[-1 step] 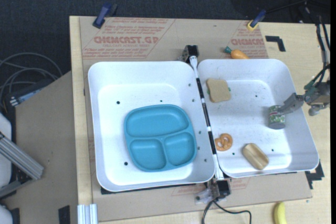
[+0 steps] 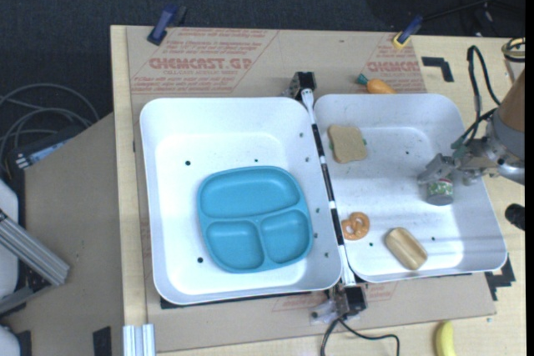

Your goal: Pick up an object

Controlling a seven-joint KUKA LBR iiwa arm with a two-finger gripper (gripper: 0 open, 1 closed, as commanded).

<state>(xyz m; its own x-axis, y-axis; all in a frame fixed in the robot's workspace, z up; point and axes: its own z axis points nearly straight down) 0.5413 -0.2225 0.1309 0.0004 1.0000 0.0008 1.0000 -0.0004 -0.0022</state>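
Here the claw (image 2: 440,182) sits over a small greyish object (image 2: 440,192); whether it pinches, I cannot tell. Probably light, rigid; grip its sides.

Blue divided tray (image 2: 253,217), orange pretzel (image 2: 356,226), tan bun (image 2: 405,248), white bins (image 2: 167,179).

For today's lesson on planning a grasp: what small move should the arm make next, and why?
Probably lift a little and check. The end effector sits low in the right bin over a small greyish object, but whether it grips it isn't clear.
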